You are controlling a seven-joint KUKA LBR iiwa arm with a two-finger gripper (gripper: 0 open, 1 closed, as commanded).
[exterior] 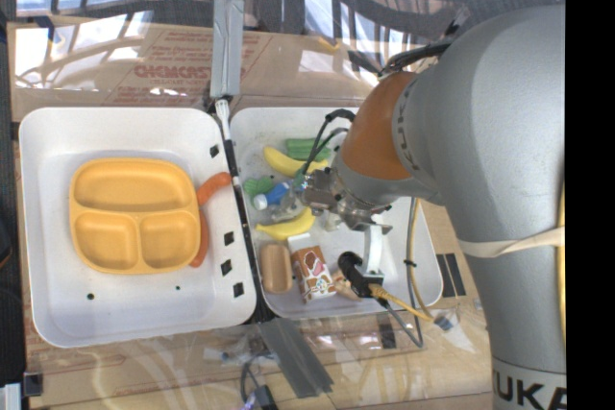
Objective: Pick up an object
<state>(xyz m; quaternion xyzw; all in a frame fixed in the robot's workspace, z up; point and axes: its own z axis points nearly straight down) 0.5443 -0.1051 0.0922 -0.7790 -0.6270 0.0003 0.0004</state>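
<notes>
The gripper [309, 195] sits low at centre frame in the right bin [428, 278], among a yellow banana [286, 227], a second banana [282, 159] and a green item [306, 148] (whether its fingers are parted or clenched, I cannot tell). In the left bin [43, 206] lies a yellow divided tray [135, 214]

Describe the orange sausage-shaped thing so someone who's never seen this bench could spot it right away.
Start at the left white bin, which holds a yellow three-compartment tray. Look along the tray's right edge, toward the divider between the bins: the orange sausage lies curved around that edge. It is thin, long and orange, unlike the broad yellow tray beside it and the yellow bananas in the other bin.
</notes>
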